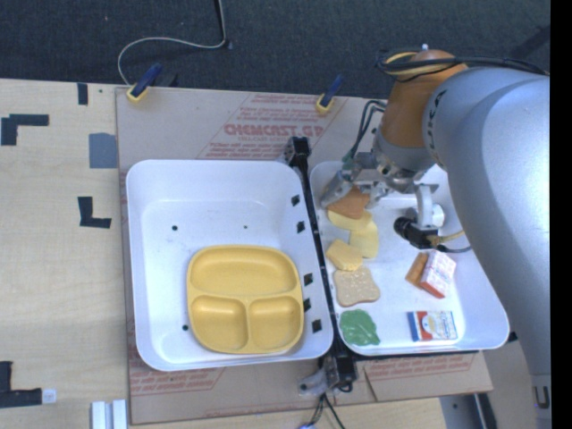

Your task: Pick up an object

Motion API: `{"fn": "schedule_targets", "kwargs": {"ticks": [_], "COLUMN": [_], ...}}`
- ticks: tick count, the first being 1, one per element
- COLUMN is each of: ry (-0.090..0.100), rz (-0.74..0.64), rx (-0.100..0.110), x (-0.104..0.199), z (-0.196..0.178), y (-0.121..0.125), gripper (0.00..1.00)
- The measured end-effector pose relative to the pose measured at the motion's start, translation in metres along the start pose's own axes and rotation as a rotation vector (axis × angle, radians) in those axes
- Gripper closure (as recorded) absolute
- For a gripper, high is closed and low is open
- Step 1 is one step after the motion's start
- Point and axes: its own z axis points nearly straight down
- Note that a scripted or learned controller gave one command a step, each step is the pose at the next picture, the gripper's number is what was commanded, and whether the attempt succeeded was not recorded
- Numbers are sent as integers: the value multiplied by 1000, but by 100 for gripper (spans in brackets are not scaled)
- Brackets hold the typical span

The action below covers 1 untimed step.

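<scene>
Orange-brown, the toy bread piece (350, 206) lay at the right bin's (487, 315) far end under the gripper (361, 183), seemingly nipped between its fingers, so a straight, slow lift looked wisest.

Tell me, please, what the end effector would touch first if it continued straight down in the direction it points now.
Most likely the orange-brown toy bread roll at the top of the right white plastic bin. The end effector sits just above it, pointing down and left. Depth is unclear from this single slanted view, so it may already be touching.
</scene>
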Motion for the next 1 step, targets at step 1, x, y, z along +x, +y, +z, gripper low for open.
{"fn": "schedule_targets", "kwargs": {"ticks": [1], "ry": [0], "rz": [0], "rx": [0], "x": [0], "z": [0], "y": [0], "gripper": [0]}}
